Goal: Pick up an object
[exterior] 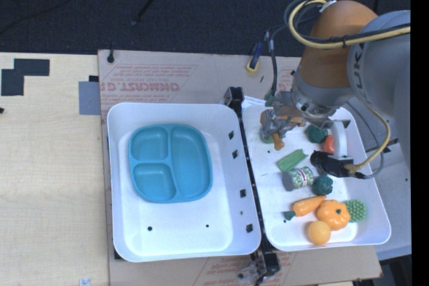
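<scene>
Gripper (273, 125) is down among the toys, and its grip can't be told.
Green pod (291, 159) lies just lower-right of it, apart, long axis slanting up-right.

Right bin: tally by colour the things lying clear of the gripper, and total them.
Green: 4, flat piece, broccoli, knobbly piece, dark lump
Orange: 3, carrot, pumpkin, ball
Red: 1, chunk
Grey: 1, can
Total: 9

The orange toy pumpkin (333, 213) and blue tray (171, 163) looked glossy, smooth plastic; the cardboard sheet (154, 80) was matt brown.
</scene>
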